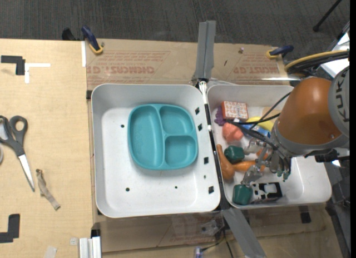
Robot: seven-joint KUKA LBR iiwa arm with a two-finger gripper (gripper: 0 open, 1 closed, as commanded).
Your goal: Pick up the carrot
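carrot (236, 167) lies in right bin (311, 193) among toys | end effector (266, 174) low just beside it, placed to grasp | opening: cannot tell

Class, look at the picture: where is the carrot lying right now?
The carrot lies in the right bin, near its left wall, just below a dark green toy and beside the gripper.

Arm (308, 120) low, gripper (261, 187) pointed down
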